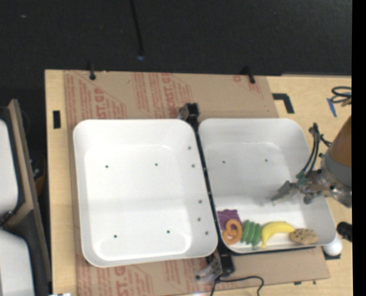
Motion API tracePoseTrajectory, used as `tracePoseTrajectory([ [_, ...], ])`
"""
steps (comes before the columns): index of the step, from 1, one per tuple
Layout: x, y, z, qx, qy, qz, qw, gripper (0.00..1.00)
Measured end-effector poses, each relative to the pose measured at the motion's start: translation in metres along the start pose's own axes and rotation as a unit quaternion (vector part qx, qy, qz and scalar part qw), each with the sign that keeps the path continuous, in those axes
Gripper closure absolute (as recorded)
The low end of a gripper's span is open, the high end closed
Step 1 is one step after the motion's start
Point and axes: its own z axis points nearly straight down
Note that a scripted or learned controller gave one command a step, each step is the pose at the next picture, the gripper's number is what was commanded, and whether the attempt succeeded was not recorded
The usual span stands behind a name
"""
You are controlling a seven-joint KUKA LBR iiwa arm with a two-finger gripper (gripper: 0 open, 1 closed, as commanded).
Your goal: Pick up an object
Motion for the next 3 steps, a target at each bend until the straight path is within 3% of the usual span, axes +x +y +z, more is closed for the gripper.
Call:
tracePoseTrajectory([
  [2, 0.001, 0.004, -0.006, -0.006, -0.002, -0.002, 1.0000, 0.00],
  [3, 0.080, 0.078, 0.043, -0.005, 0.000, -0.006, 1.0000, 0.00],
])
